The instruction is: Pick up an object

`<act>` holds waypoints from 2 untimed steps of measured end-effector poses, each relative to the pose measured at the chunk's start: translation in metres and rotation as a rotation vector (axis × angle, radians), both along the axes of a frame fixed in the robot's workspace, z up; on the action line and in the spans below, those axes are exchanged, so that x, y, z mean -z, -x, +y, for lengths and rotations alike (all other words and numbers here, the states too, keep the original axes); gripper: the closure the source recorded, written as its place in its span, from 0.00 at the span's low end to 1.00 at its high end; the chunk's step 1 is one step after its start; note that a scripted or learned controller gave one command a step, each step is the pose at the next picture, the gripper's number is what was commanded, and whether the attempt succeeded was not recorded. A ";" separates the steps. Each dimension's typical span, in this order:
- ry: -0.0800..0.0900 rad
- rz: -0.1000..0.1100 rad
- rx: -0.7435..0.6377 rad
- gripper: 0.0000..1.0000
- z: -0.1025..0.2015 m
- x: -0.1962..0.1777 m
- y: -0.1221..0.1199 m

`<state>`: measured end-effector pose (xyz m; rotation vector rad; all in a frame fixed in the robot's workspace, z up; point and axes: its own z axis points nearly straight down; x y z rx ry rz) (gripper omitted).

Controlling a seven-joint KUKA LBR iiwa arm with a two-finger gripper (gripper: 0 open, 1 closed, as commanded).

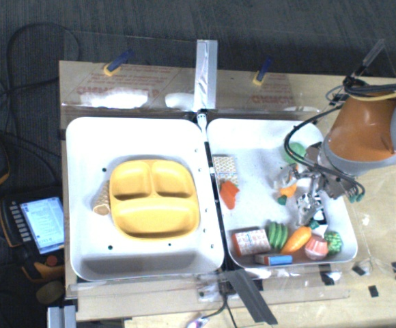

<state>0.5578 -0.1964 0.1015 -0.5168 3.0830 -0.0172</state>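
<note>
a: wooden bench (375, 279) on dark carpet, two white bins side by side. nearest us in the right bin (252, 145), what lies along the front wall?

b: a row of small toy foods: a labelled can (251, 239) on its side, a green ridged piece (277, 235), an orange carrot (297, 238), a strawberry-like piece (316, 248) and a flat red and blue bar (274, 259). they touch or nearly touch each other.

a: which would you take?

b: probably the carrot. it looks like light, stiff plastic, smooth and likely slippery, so i would pinch it across the thick middle. its neighbours crowd both sides, and the bin wall is close.

a: and the gripper (308, 200)?

b: it hangs just behind that row, over the right part of the bin. i cannot tell how far it is open, or whether it holds anything; cables clutter it.

a: farther back?

b: a red-orange piece (229, 195) and a patterned packet (224, 165) by the divider, well apart from the rest. the left bin (89, 142) holds a yellow divided tray (154, 197).
</note>
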 end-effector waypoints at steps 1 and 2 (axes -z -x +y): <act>-0.005 0.005 0.027 0.00 0.035 0.011 -0.014; -0.005 0.005 -0.039 0.00 0.069 0.011 -0.059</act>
